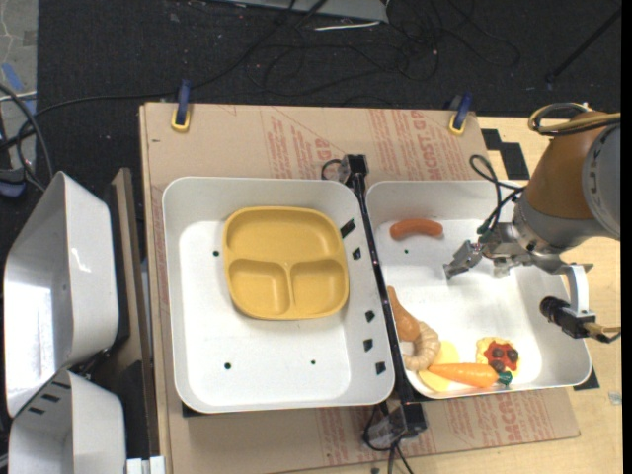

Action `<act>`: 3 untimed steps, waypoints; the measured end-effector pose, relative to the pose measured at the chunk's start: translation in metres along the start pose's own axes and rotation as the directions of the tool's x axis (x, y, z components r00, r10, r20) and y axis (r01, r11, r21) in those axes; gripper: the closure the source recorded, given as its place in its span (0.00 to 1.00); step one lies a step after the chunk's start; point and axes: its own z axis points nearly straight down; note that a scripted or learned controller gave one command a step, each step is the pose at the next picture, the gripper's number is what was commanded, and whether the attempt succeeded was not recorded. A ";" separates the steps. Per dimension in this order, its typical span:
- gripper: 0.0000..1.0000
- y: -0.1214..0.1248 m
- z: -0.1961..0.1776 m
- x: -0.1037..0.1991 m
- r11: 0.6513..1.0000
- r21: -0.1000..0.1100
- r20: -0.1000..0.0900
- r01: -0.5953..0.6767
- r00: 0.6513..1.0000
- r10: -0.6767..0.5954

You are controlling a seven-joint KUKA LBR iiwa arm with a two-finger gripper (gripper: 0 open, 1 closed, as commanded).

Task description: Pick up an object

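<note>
I see my gripper (464,263) above the right bin (553,314), its 2 fingers apart, holding nothing; the sausage (416,229) lies near, up-left, long axis left-right.

One fixed camera looks down at a slant, taking in both white bins (197,294) from above the bench (267,131).

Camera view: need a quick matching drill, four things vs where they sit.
Things:
1. yellow divided plate
2. sausage
3. carrot
4. gripper

Places:
A. near edge of the right bin
B. left bin
C. over the middle of the right bin, nothing between its fingers
D. far part of the right bin

Pairs: 1-B, 2-D, 3-A, 4-C
</note>
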 end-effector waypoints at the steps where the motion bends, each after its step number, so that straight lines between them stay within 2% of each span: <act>1: 1.00 0.000 -0.010 0.000 1.000 -0.002 0.001 0.000 1.000 0.000; 3: 1.00 0.010 -0.112 -0.007 1.000 -0.006 0.002 0.002 1.000 -0.002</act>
